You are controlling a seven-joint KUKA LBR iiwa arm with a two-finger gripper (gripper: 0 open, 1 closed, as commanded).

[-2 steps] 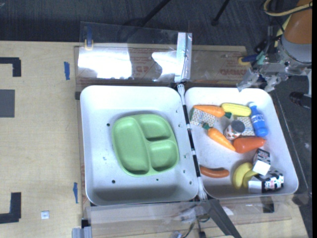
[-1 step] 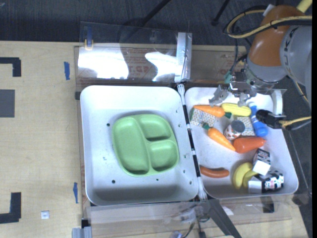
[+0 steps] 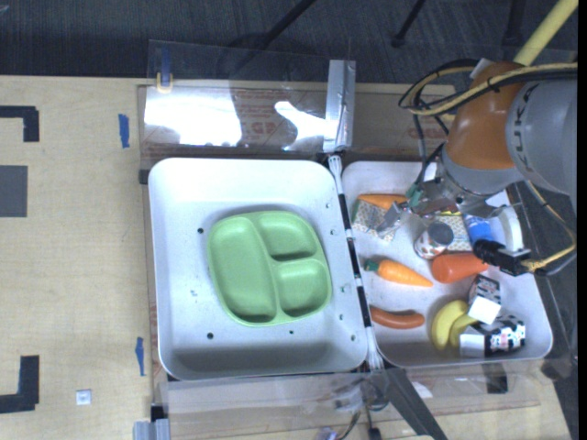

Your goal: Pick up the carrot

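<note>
Gripper (image 3: pixel 424 211) low in the right bin (image 3: pixel 541 324); finger state impossible to tell. Carrot (image 3: pixel 401 272) just below-left, apart.

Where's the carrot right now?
The carrot lies in the right bin, near its left wall, above the sausage.

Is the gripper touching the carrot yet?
Apart. The camera view shows the gripper above the carrot, with bare white bin floor between them.
</note>
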